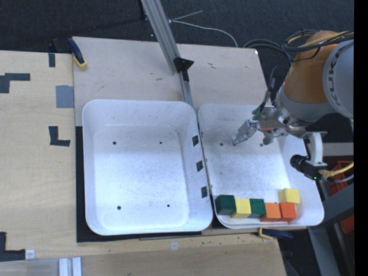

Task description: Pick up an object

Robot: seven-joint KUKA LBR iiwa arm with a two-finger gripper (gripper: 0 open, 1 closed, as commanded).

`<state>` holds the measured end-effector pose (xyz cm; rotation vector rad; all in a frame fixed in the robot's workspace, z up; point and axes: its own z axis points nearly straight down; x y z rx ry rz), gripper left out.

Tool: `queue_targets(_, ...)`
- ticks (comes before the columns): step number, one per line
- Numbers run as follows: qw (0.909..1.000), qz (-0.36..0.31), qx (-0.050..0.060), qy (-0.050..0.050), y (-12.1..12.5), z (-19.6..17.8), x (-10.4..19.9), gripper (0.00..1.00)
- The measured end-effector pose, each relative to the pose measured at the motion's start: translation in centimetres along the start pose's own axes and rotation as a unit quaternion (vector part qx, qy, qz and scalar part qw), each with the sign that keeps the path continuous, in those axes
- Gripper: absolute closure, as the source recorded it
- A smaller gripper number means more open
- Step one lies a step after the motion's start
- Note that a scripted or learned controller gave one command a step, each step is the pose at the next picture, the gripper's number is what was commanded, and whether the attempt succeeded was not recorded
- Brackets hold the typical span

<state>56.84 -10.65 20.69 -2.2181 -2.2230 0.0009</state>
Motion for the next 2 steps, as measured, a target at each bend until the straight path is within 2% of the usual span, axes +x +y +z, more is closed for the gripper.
queue_targets(1, 1.0, 0.002, 0.002, 0.0, -6.5, 11.8, -1.2, 0.0)
queue_targets(2, 1.0, 0.003, -0.002, -0.003, -4.3, 8.8, -8.7, 0.0)
